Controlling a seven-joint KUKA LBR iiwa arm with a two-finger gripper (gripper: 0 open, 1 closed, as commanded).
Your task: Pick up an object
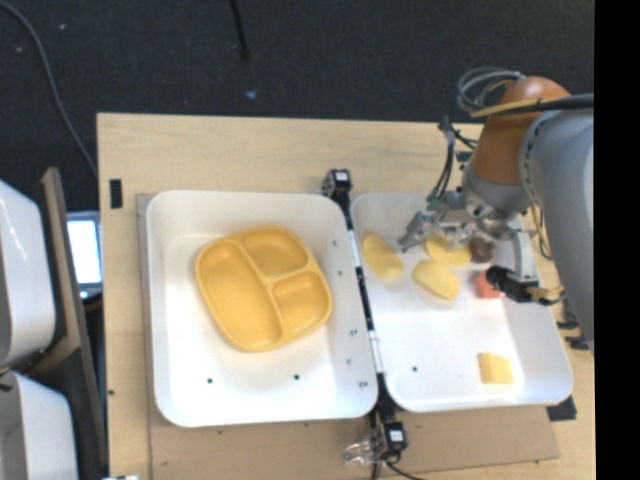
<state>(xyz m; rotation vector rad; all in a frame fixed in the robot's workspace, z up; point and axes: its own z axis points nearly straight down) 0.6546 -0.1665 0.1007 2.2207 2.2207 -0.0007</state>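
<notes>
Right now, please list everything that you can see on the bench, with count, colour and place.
bins: 2, white, side by side on the bench
divided tray: 1, yellow, in the left bin
rounded pieces: 3, pale yellow, upper part of the right bin
block: 1, yellow, lower right of the right bin
small object: 1, red, right bin, beside the gripper
arm: 1, grey with an orange band, reaching in from the right
gripper: 1, over the rounded pieces
</notes>
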